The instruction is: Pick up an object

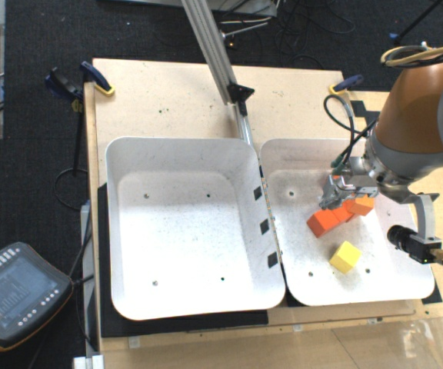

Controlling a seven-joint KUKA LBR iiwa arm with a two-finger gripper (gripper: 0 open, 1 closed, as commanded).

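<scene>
Your claw (337, 194) sits low in the right bin (298, 287), at the orange blocks' (338, 215) upper edge, placed for a grab; you cannot tell its opening or any hold. The yellow cube (345, 257) lies nearer the bin's front edge

Obstacles: orange blocks (337, 214) just above-left of the yellow block (345, 257).
Free room: bin floor (302, 244) left of yellow block.
</scene>
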